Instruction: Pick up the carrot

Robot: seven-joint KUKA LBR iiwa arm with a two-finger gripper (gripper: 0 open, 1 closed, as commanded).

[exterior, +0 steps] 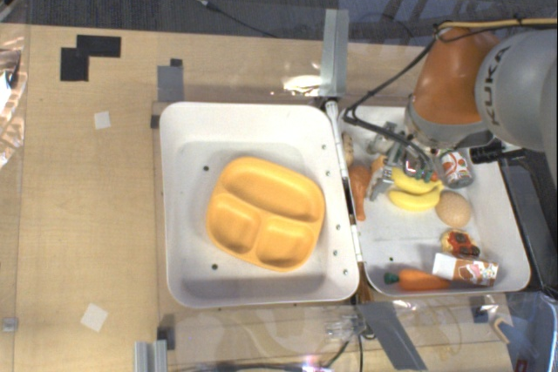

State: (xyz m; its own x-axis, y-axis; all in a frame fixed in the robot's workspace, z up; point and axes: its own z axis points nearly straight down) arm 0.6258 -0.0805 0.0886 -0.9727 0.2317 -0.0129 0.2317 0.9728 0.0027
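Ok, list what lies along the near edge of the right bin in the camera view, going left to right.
carrot → small carton. Behind them, further into the bin, sit the banana, the egg-shaped thing and the hand, overlapping too much to rank.

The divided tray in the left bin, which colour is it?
The divided tray is yellow-orange, seen in the camera view.

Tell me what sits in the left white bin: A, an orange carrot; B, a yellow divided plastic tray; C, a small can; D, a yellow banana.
B: the yellow divided plastic tray lies in the left white bin, while the yellow banana and the orange carrot lie in the right white bin.
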